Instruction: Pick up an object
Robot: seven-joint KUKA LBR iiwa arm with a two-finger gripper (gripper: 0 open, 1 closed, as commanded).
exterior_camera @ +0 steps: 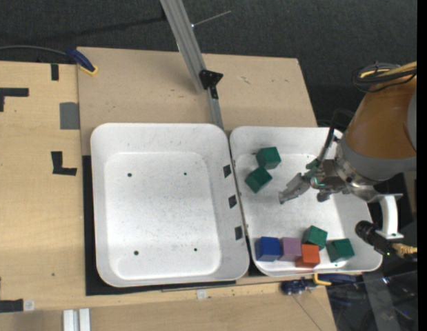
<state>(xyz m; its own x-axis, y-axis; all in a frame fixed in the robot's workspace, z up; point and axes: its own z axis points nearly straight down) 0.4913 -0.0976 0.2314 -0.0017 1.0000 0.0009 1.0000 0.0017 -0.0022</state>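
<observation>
My gripper (pixel 290 193) hangs over the right bin (pixel 285 138), approx. in the middle of it, a bit right of the frame centre. The fingers point toward lower left. They look spread a little, with nothing between them, so the gripper is open and holds no object.

Objects are all in the right bin. Two dark green blocks sit in its upper left part: one green block (pixel 268 157) higher, and a second green block (pixel 258 179) just below-left of it, very near, maybe touching at a corner. The second one is near to my fingertips, to the left of them, but apart.

Along the bottom edge of the same bin is a row: blue block (pixel 269 247), then purple block (pixel 292 247) touching it on the right, then orange block (pixel 310 254). A third green block (pixel 314 236) is just above the orange one, and a fourth green block (pixel 341 249) sits at the lower right corner.

The left bin (pixel 103 143) fills the centre-left of the frame. A grey metal bar (pixel 182 29) goes from top centre down to the gap btw. the two bins.
</observation>
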